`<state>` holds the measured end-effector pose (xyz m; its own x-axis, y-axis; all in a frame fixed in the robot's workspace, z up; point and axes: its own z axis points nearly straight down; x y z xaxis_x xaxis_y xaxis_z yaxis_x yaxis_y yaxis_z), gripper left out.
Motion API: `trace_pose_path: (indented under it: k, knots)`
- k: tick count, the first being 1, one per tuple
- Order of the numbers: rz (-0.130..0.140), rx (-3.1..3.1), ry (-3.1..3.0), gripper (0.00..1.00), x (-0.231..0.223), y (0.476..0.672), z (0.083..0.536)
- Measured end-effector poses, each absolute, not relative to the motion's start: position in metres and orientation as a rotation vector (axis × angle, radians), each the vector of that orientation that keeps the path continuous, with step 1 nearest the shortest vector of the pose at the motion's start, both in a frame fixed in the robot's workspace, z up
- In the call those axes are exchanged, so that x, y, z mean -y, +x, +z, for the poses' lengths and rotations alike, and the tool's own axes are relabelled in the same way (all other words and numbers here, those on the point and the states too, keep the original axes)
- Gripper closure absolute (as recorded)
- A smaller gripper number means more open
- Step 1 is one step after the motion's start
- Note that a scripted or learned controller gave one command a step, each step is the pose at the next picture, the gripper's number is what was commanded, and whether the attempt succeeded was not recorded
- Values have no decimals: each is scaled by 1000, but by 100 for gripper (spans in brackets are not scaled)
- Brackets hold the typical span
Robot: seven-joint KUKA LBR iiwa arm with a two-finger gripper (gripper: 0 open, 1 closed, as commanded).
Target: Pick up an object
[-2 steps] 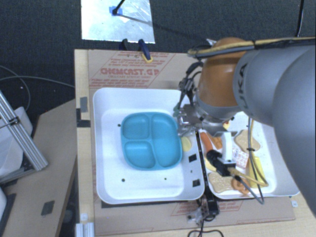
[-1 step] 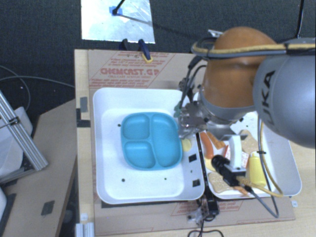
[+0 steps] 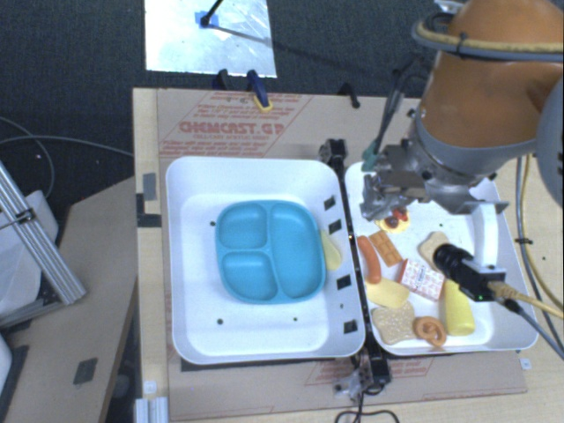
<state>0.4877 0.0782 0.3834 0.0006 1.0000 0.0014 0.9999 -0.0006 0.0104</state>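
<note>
You see the hand (image 3: 381, 203) low over the near-left part of the right bin (image 3: 493, 329), hanging from the grey arm with its orange band (image 3: 493, 55). Whether it is spread or pressed together you cannot tell from this slant; the metal parts blur into one another, and nothing can be made out between them.

The candidates for picking all lie in that right bin. A small red and yellow piece (image 3: 397, 221) sits just beside the hand, partly tucked under it. Below it lie an orange sausage-shaped toy (image 3: 369, 260), an orange block (image 3: 385, 248), a red-patterned white packet (image 3: 421, 279), a pale yellow wedge (image 3: 386, 293), a slice of toast (image 3: 396, 322), a small pretzel (image 3: 431, 330) and a yellow banana-like piece (image 3: 457, 309).

The left bin (image 3: 203, 324) carries a blue divided plate (image 3: 268, 250), with a pale yellow thing (image 3: 330, 252) just beside its right edge.

Judging by this, the task is at the reach-and-close stage: the hand is down among the toys, but no grasp is confirmed. A secure grip and the lift are left.
</note>
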Motion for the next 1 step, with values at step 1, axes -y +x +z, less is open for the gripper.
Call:
trace_pose_path:
  k: [1]
  knots:
    - [1, -2219, 2222, 100, -56, 487, 362]
